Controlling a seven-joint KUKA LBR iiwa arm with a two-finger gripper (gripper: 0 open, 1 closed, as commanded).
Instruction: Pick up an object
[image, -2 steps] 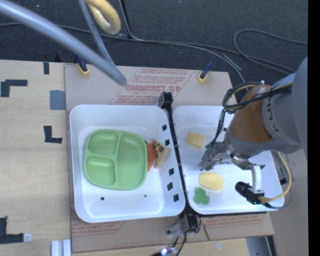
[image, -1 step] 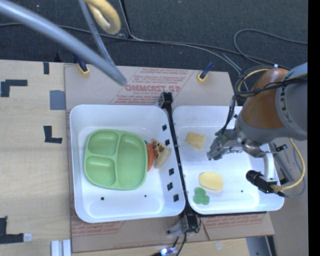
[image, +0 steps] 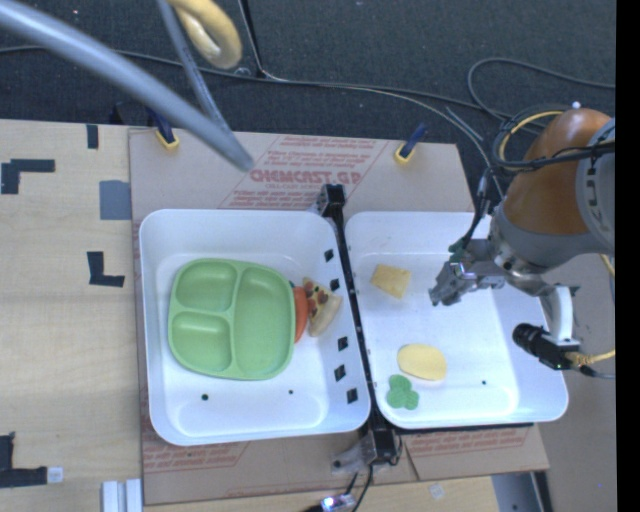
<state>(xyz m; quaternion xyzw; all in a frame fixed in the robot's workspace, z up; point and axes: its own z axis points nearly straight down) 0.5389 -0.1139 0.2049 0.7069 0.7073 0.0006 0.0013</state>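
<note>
Two white bins sit side by side on a brown board. The left bin (image: 160, 400) has a green tray (image: 232, 318) with three parts in it, lying flat. At the tray's three o'clock side a slice of toy pizza (image: 317, 306) leans by the wall between the bins, touching the tray's edge. The right bin (image: 530, 400) has three small things in it. A pale yellow block (image: 391, 281) that looks like cheese lies near the bin's ten o'clock corner. A yellow oval thing (image: 422, 362) lies lower down, toward six o'clock, and a little green leafy piece (image: 403, 394) sits just beside it at its seven o'clock. The grey arm with its orange band (image: 550, 180) comes in from three o'clock. Its gripper (image: 447, 288) hangs over the right bin, at about three o'clock from the yellow block and near it, with white floor between them. It is up at twelve o'clock from the oval thing. Nothing sits between the jaws, but I cannot tell if they are apart or together.
</note>
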